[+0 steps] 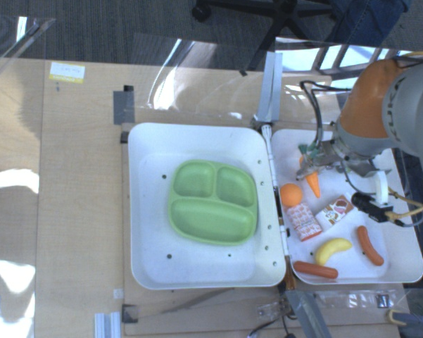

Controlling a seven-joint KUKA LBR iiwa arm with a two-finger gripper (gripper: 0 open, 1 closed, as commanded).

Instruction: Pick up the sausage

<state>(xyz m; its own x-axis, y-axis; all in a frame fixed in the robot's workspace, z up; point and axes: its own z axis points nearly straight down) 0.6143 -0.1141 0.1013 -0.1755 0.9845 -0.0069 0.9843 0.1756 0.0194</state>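
Observation:
Two sausage-shaped things lie in the right bin [408,267]. A short reddish-brown sausage [370,246] is near the right wall, and a longer red sausage [315,270] rests along the front edge. My gripper [308,163] hangs at the bin's back left, just above the top of an orange carrot [313,184]. It is well away from both sausages. Nothing can be seen held in it.
Also in the right bin are an orange fruit [291,194], two small red-and-white cartons [304,222] [336,212] and a yellow banana [333,249]. The left bin [148,259] holds a green divided plate [213,201]. The arm enters from the upper right.

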